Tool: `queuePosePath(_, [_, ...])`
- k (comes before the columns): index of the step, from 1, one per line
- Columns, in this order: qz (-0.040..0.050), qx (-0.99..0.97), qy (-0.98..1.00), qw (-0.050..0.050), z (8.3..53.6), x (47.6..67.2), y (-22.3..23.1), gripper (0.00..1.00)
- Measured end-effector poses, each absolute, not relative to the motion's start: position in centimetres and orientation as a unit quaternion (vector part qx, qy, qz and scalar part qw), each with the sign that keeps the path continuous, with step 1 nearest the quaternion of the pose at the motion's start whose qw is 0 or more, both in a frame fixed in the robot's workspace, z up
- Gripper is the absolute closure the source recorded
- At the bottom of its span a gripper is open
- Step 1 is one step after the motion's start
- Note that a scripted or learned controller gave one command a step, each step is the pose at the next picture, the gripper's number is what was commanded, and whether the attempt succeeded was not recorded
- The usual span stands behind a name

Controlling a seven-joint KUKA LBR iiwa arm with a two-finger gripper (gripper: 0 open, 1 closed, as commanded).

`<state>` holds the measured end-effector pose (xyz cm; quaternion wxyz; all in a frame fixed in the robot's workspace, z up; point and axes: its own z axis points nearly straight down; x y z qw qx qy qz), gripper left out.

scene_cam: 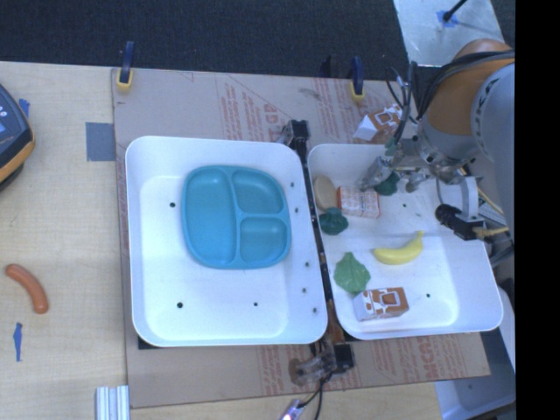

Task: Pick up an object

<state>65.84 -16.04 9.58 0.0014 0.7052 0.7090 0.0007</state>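
- The bench (pixel 61 234) is pale wood with a sheet of printed cardboard (pixel 219 103) clamped on it, and two shallow white bins sit side by side on that sheet.
- Nearest the camera, in the right bin (pixel 477 309), lies one small carton (pixel 382 303). Just beyond it are one green leaf-shaped toy (pixel 352 274) and one yellow banana (pixel 399 250).
- Further back in that bin are one dark green lump (pixel 333 223), one tan round piece (pixel 325 192) and a second carton (pixel 359 202), making six things in all.
- The left bin (pixel 149 234) holds one blue divided tray (pixel 236 217).
- On the bare bench, well to the left, lies one orange sausage (pixel 28 287).
- The gripper (pixel 391 171) hangs low at the far side of the right bin, just beside the second carton, which is the likely target. Whether the claw is parted or clenched cannot be told, and nothing is seen held in it.
- The step in hand looks like the approach. The next move calls for centring over the carton, closing on it, then lifting straight up.
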Motion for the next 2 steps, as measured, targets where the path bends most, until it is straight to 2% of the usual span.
queuePosePath(1, [0.0009, 0.705, 0.709, 0.003, 9.6, 65.9, -11.4, 0.00])
queuePosePath(2, [-0.0004, 0.705, 0.710, 0.002, 10.8, 65.9, -11.6, 1.00])
